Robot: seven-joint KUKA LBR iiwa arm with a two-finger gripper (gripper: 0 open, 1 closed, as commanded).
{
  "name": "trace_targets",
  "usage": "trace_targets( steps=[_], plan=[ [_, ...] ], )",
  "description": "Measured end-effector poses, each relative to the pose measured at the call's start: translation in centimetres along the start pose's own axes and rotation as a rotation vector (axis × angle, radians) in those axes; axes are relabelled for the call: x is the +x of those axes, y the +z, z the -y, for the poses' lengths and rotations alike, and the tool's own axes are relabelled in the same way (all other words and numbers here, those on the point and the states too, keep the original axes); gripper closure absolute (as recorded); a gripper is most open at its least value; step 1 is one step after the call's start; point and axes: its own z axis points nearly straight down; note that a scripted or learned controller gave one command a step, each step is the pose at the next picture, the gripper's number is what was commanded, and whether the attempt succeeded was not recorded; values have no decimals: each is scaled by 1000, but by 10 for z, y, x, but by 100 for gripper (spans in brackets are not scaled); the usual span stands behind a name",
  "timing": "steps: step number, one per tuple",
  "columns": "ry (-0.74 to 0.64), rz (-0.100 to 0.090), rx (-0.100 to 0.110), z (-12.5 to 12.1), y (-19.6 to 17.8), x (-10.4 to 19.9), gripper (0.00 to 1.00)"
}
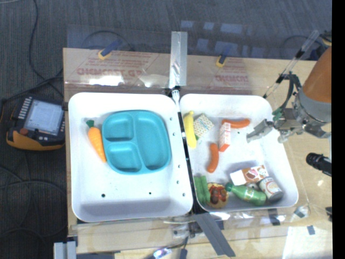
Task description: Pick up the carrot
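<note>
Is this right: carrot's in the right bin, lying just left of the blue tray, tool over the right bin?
Not quite. The carrot is in the left bin, not the right one. The camera view shows it lying just left of the blue tray, and the tool is over the right bin as you said.

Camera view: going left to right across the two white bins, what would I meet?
Carrot → blue plate → banana → sausage → green bottle → can → the arm's pincer, above the right bin's far side.
</note>
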Motion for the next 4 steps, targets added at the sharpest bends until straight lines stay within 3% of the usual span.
trace_targets(
  steps=[1,2,3,4],
  plan=[
    [236,0,3,7,106,66,0],
    [236,-2,6,8,98,67,100],
    [657,4,1,-14,32,131,100],
    [1076,6,-1,-124,31,109,100]
  ],
)
